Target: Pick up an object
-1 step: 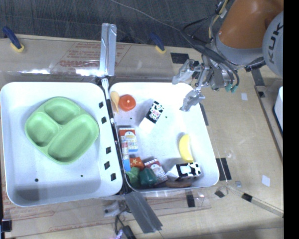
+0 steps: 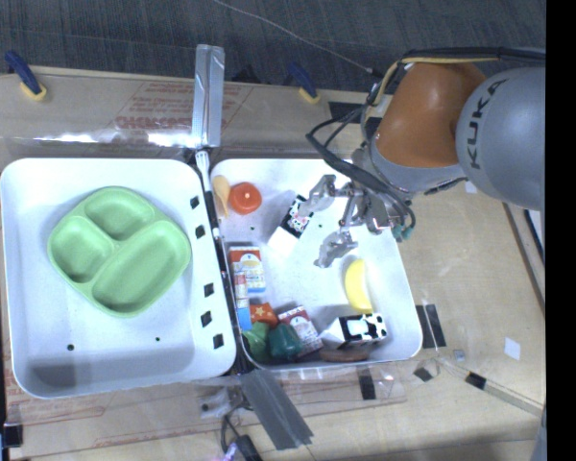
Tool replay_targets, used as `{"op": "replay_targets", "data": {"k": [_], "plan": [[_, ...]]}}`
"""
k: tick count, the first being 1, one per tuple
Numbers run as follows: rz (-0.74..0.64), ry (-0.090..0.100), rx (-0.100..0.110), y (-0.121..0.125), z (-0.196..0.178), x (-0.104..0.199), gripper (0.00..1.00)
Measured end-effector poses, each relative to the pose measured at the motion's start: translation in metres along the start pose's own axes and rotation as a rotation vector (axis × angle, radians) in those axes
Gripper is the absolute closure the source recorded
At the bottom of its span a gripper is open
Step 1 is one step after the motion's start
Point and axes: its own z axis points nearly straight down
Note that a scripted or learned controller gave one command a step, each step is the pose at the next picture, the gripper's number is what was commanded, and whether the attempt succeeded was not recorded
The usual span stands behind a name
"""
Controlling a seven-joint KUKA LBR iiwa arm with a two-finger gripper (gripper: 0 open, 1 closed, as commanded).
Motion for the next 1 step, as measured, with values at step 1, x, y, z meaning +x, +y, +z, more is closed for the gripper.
{"op": "replay_targets", "data": {"k": [1], "plan": [[0.034,-0.006,0.001,0.0298,0.0828,-0.024,0.0]]}}
